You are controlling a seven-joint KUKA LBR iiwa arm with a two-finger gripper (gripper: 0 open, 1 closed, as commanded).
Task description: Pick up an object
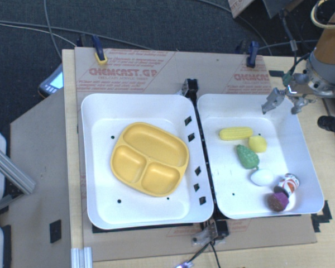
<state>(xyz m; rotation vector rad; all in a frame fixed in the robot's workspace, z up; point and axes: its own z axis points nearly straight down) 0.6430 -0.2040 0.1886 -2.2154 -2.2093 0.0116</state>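
The right bin [301, 144] holds several small items: a yellow corn cob [236, 133], a yellow lemon-like piece [258, 144], a green knobbly item [248, 157], a white egg [262, 177], a purple ball [278, 201] and a small red-and-white item [290, 184]. My gripper [283, 103] hangs over the bin's far right corner, well above and behind the items. It is open, its two fingers spread with nothing between them.
A yellow divided plate [149, 158] lies in the left bin [95, 149]. Black clips line the divider [196, 149] between the bins. Blue clamps [100, 53] hold the board at the back, and cables run across the dark floor behind.
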